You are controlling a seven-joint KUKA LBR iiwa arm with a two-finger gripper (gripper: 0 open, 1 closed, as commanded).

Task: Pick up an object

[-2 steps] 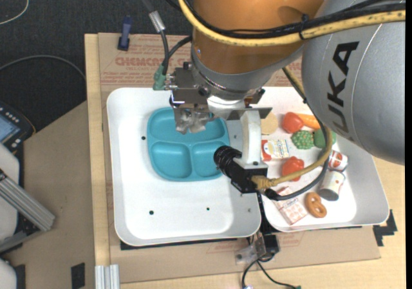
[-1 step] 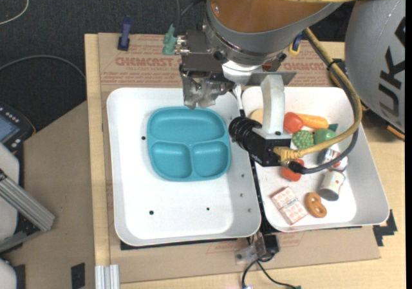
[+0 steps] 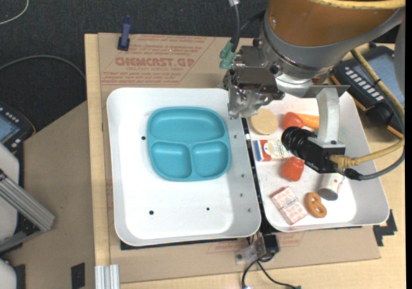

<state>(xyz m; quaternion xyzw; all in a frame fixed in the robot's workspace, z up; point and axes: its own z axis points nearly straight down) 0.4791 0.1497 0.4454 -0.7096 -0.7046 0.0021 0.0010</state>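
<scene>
Objects for the pick all lie in the right bin (image 3: 370, 207): a tan round disc (image 3: 264, 122) nearest the divider between the bins, an orange carrot-like piece (image 3: 302, 120) beyond it, a red tomato-like piece (image 3: 293, 168) lower down, a small pink-and-white box (image 3: 287, 205) and a pretzel (image 3: 315, 205) toward the near rim. A teal divided plate (image 3: 188, 143) sits in the left bin (image 3: 125, 172). The end effector (image 3: 243, 106) hangs over the divider at its far end, just beside the disc; whether it is spread or pressed together I cannot tell, and nothing shows between its tips. Judging by this, no object is lifted yet, so choosing, grasping and raising all remain.
</scene>
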